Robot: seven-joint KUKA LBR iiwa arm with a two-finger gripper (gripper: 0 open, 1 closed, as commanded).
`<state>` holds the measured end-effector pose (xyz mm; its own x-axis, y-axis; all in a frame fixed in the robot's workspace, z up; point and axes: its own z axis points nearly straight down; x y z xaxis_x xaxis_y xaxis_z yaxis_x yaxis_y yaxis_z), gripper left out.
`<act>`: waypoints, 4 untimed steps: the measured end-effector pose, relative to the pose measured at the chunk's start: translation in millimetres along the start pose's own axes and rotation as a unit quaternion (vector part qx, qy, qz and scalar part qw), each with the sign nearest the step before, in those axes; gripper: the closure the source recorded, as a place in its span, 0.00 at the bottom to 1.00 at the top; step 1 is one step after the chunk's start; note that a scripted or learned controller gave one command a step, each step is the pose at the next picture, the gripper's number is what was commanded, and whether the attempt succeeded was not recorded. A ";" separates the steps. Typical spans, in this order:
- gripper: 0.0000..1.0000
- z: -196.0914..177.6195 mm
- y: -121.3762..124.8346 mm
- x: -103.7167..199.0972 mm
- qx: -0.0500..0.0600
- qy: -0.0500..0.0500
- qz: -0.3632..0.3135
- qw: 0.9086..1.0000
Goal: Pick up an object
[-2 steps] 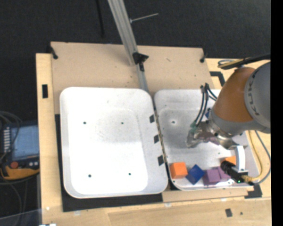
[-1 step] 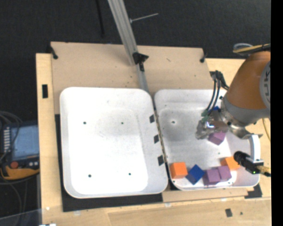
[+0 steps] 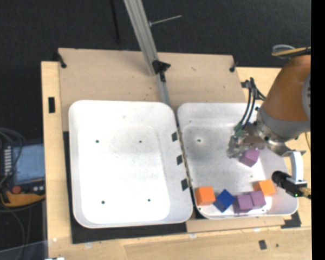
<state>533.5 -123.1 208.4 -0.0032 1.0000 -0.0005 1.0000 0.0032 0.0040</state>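
One purple block (image 3: 249, 157) sits in the right bin (image 3: 206, 129), touching the gripper (image 3: 239, 149). Whether it is grasped, I cannot tell; a partial hold could let it drop on lifting.

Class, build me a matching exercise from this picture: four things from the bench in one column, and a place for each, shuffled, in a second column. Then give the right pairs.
Things
1. blue block
2. lone purple block
3. orange block beside the blue one
4. left bin

Places
A. just under the claw
B. near the right bin's front-left corner
C. beside the bin that holds the blocks
D. between an orange block and a purple pair

Pairs: 1-D, 2-A, 3-B, 4-C
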 end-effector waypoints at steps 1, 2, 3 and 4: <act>1.00 -13.8 23.0 53.2 0.000 0.001 -0.002 1.000; 1.00 -20.4 52.0 99.0 0.000 0.001 -0.002 1.000; 1.00 -26.6 69.2 139.7 0.001 0.001 -0.002 1.000; 1.00 -36.1 87.7 184.5 0.001 0.001 -0.002 1.000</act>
